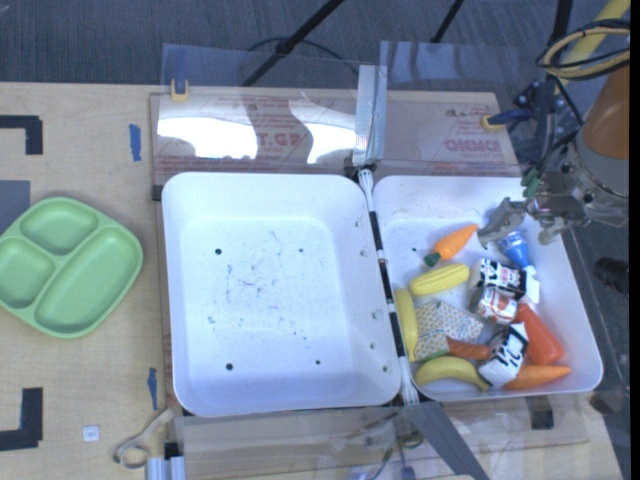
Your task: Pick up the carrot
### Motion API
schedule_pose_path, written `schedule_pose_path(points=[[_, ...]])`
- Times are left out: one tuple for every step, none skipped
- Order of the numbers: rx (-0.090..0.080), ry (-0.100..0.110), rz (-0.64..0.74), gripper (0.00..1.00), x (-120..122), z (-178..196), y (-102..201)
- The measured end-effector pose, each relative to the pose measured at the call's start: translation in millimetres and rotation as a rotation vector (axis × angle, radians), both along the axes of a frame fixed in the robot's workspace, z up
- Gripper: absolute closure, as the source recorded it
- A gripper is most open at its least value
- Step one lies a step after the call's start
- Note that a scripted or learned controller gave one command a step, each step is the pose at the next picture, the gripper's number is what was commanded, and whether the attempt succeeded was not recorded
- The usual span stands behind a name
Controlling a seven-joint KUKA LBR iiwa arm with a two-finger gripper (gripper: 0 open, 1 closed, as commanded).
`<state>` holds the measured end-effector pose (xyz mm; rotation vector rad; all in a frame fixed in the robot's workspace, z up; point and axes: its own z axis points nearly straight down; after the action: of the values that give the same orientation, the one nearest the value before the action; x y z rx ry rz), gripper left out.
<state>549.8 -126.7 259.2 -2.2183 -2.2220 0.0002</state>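
**Carrot lies loose in the right bin, gripper just beside it**

Carrot (455, 241), one of them, orange with a green stub at its lower-left end, lies tilted in the upper part of the right bin (395, 218), free of the fingers. The gripper (528, 220) hangs just to its right over the same bin; two grey fingers (497, 220) are spread apart with nothing between them.

Two white bins sit side by side; the left bin (265, 278) shows only dark specks and faint scribbles. In the right bin: one corn cob (439, 279), one banana (448, 370), one yellow piece upright along the left wall (405, 322), one patterned packet (440, 323), two black-and-white printed packs (500, 286), and a blue item (515, 250) partly behind the gripper. Orange-red shapes (540, 343) at the lower right overlap, so their count is unclear. One green divided plate (65, 265) rests on the bench at the left. The arm (605, 138) is cut off at the right edge.
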Motion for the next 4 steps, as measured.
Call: schedule_pose_path(points=[[0.000, 0.000, -0.080, 0.00, 43.8, -103.7, -0.2], [-0.001, -0.006, 0.029, 0.00, 58.7, -172.9, 23.7], [-0.001, -0.004, 0.024, 1.00, 58.4, -161.7, 22.2], [-0.001, -0.007, 0.027, 0.00, 59.4, -161.5, 22.8]])
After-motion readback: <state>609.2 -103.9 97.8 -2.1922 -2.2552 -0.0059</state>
